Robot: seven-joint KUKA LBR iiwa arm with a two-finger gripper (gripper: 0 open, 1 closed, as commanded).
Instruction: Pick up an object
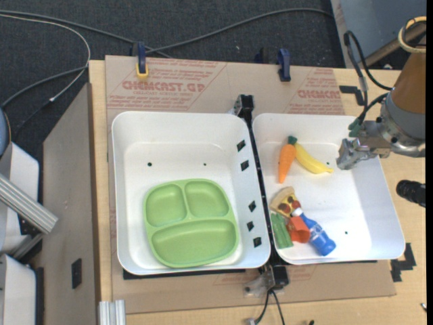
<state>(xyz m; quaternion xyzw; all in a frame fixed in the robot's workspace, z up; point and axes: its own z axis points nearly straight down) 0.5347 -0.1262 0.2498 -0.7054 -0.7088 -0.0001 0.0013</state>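
Gripper point(346, 156) hangs over right bin's point(379, 202) upper part; finger spread impossible to tell. Nearest target, yellow plastic banana point(312, 161), lies just left of it, apart, long axis slanting down toward gripper. Orange plastic carrot point(287, 161) further left.

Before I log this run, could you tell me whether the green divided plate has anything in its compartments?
Empty. The green divided plate lies flat in the left bin, and all three compartments show bare green.
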